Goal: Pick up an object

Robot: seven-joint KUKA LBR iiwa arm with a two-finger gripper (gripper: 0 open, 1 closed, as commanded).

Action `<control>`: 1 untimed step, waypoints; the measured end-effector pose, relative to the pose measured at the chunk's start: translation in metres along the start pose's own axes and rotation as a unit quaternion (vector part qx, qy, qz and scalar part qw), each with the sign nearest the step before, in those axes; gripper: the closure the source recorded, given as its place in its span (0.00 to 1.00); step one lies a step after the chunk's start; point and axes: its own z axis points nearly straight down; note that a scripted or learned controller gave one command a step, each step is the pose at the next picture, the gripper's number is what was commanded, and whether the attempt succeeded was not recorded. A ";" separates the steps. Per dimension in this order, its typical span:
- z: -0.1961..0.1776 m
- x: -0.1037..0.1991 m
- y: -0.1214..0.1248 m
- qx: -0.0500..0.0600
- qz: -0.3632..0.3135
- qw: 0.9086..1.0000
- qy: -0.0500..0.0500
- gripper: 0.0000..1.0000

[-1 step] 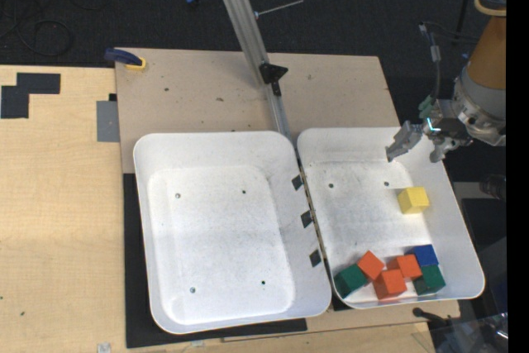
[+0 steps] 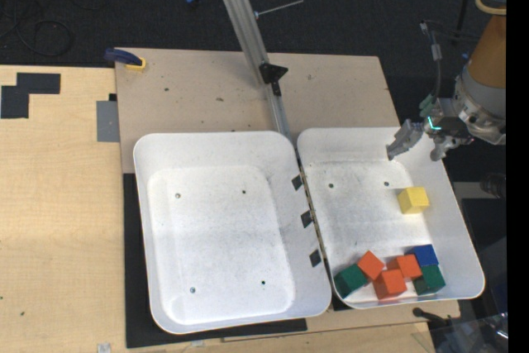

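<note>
The right bin (image 2: 351, 165) holds several small blocks. A yellow cube (image 2: 413, 199) lies alone near its right wall. At the near right corner sits a cluster: three orange blocks (image 2: 390, 283), two green blocks (image 2: 351, 279) and a blue block (image 2: 425, 254). My gripper (image 2: 421, 143) hangs over the bin's far right corner, above and beyond the yellow cube. Its two fingers (image 2: 402, 140) stand apart with nothing between them, so it is open.
The left bin (image 2: 215, 227) lies beside the right one, with black clips along the shared wall. A slanted aluminium post (image 2: 241, 16) rises behind the bins. A small blue and yellow clamp (image 2: 126, 58) lies at the board's far left corner.
</note>
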 end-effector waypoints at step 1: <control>0.047 -0.003 -0.007 0.003 0.001 1.000 0.000 0.00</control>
